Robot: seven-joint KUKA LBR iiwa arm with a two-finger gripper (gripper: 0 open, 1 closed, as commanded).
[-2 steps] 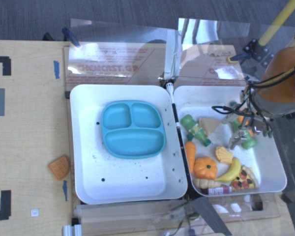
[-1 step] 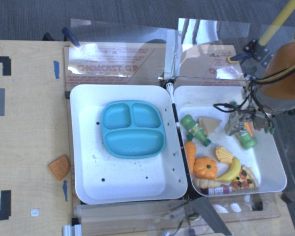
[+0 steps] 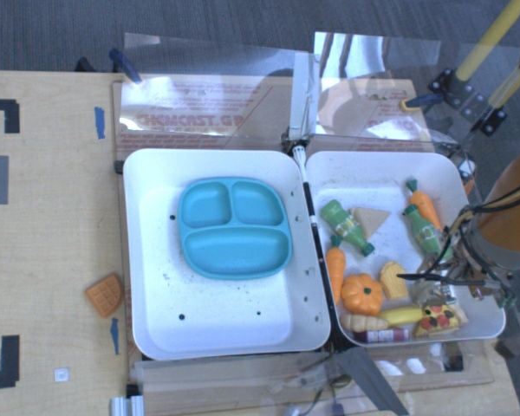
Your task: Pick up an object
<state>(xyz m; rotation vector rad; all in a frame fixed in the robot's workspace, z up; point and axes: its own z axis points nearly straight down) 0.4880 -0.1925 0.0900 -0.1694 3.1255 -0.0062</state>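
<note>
Camera view, layout: two white bins sit side by side on the counter, so that one can supply things and the other take them.
Camera view, left bin: holds a blue divided plate lying flat near its middle, with nothing in its three wells; it looks like the place meant to receive an item.
Camera view, right bin: holds the toy food, crowded toward its lower right — a green bottle, a tan wedge, two carrots, a second green bottle, a small pumpkin, a banana and a pizza slice.
Camera view, arm: reaches in from the right, its orange band above the bin's right rim, cables trailing below it.
Camera view, end effector: low over the right bin, near the second green bottle and just above the banana and pizza slice. The dark linkage and cables hide the tips, so I cannot tell how far apart they are, or whether anything is between them.
Task's thing: no single object is marked out; every candidate appears to lie in the right bin, none visibly lifted.
Stray item: a waffle-like piece lies on the counter left of the bins, well apart from the arm.
Judgement: the crowding means a neighbour may get nudged during a grasp.
</note>
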